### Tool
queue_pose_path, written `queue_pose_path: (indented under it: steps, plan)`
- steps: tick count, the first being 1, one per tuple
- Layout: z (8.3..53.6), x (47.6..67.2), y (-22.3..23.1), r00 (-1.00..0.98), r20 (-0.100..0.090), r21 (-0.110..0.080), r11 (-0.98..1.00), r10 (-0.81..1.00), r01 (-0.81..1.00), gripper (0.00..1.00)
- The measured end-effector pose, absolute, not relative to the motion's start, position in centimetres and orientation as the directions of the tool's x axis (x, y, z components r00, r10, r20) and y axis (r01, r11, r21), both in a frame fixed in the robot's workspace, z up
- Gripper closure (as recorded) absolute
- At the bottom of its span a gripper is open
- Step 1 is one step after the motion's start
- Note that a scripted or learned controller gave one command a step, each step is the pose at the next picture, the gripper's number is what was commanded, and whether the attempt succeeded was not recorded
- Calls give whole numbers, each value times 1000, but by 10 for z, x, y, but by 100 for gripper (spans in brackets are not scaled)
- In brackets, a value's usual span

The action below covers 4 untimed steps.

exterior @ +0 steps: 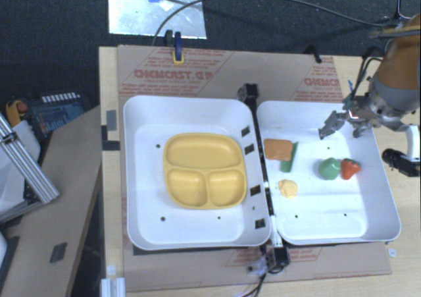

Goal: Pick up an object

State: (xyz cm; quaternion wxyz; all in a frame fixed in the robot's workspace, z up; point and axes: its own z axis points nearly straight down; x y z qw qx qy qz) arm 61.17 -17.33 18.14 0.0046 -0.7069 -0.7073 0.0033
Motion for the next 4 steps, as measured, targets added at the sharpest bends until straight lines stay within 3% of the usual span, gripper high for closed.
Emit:
queue_pose_path:
  steps: [1, 3, 4]
  plan:
    - [189, 615, -173, -3, -1, 1, 3, 1000, 1000, 0]
    - [84, 625, -169, -6, 0, -2, 6, 1000, 1000, 0]
    - [98, 627, -169, -7, -2, 5, 7, 1000, 1000, 100]
